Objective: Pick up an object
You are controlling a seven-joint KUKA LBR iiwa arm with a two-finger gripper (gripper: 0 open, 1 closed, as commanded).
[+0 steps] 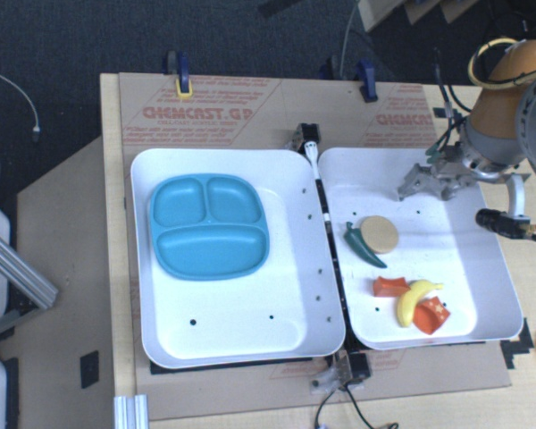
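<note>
Left bin [161, 266]: one blue divided plate [211, 226], lying flat toward the far left.

Right bin [482, 266]: tan disc [380, 235] near the centre, a green pepper [363, 247] touching its left edge; nearer the front, a banana [413, 300] between two red pieces, one [389, 286] to its left, one [432, 315] to its right.

Hand [431, 182]: over the far part of the right bin, fingers spread open, nothing between them, well apart from the food items.

Bench [116, 195]: carries both bins.
</note>
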